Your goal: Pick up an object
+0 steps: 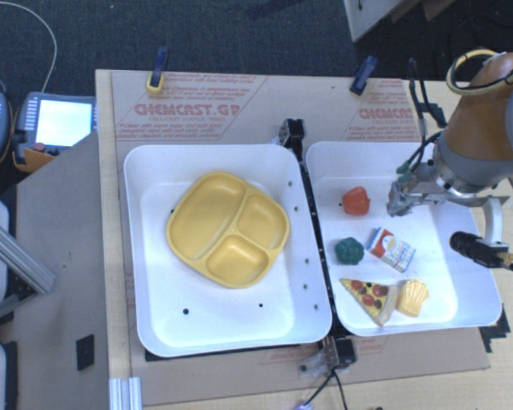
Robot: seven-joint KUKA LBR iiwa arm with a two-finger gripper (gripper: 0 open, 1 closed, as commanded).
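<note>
From my station I see the arm (483,118) reaching in from the right, its hand (399,196) low over the right bin (470,314), near that bin's upper middle. I cannot tell how the hand is set; its tip is a dark tangle against the white floor, and nothing visibly sits in it.

The things I could take all lie in the right bin. Closest to the hand is a red tomato-like piece (355,201), just to its left and apart from it. Below that sits a small dark green lump (350,249), and beside it to the right a little red-and-white carton (391,249), tilted. Along the bin's lower edge are a pizza slice (367,296) and a pale yellow ridged piece (412,297), close beside each other.

The left bin (154,254) holds a yellow divided plate (228,229), well apart from the hand across the black divider (312,229) between the two bins. A black cylinder (474,248) on the arm hangs over the right bin's right side, and cables (421,109) trail down past the wrist. The bins rest on a printed board (197,101) covering the tabletop, with clamps (157,69) along its far edge. Two lit screens (60,122) stand off to the left.
</note>
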